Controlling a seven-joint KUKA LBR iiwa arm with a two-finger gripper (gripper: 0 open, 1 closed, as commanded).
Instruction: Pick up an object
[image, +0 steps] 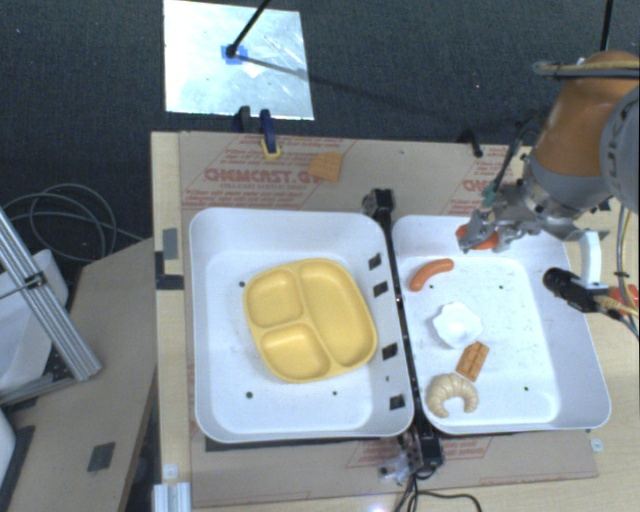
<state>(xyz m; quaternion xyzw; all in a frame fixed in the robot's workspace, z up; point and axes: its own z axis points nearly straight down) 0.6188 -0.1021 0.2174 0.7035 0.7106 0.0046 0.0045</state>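
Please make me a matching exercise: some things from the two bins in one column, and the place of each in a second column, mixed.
Things:
1. yellow plastic tray with three compartments
2. orange-red toy sausage
3. pale curved toy croissant
4. white crumpled lump

Places:
A. right bin, near its front edge
B. left bin, in the middle
C. right bin, about the centre
D. right bin, toward the back, near the divider between the bins

Pairs: 1-B, 2-D, 3-A, 4-C
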